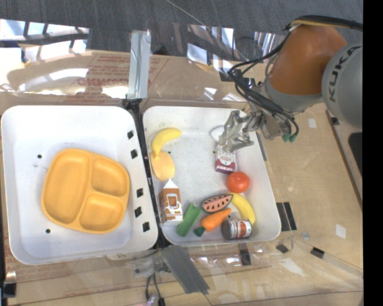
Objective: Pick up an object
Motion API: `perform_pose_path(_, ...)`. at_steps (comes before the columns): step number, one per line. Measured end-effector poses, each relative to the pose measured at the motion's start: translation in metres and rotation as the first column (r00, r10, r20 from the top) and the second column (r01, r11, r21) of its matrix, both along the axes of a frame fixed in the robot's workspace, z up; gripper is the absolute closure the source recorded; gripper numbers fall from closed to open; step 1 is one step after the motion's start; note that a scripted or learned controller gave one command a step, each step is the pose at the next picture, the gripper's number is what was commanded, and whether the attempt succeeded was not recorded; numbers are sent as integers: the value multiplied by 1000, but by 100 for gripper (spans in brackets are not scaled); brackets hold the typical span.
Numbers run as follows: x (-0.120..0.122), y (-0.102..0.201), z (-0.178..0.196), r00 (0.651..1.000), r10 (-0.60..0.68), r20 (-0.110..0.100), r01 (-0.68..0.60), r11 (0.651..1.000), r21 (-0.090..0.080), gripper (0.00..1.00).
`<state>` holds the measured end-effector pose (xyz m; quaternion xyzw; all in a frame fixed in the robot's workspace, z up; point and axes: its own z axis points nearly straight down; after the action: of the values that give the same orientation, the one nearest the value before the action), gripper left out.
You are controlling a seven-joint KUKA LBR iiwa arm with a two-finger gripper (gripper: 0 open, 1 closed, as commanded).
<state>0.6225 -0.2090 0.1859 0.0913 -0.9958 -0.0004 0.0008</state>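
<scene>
My gripper [225, 149] reaches down into the right bin [198, 116] near its right wall. Its fingers are closed on the top of a small maroon and white carton [226, 164], which hangs just below them. Loose in the same bin are a banana [165, 136], a pale yellow fruit [163, 166], a small brown and white milk carton [171, 204], a red tomato [239, 182], a watermelon slice [217, 203], a second banana [244, 207], a carrot [214, 221], a green vegetable [189, 220] and a dark can [237, 229].
The left bin [25, 126] holds a yellow divided tray [85, 189]. A black divider [140, 164] runs between the two bins. The arm's orange band [304, 59] and cables hang over the right bin's back right corner.
</scene>
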Motion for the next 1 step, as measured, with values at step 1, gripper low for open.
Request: perform_pose_path(1, 26, 2, -29, 831, 557, 4, -557, 831, -1, 100)
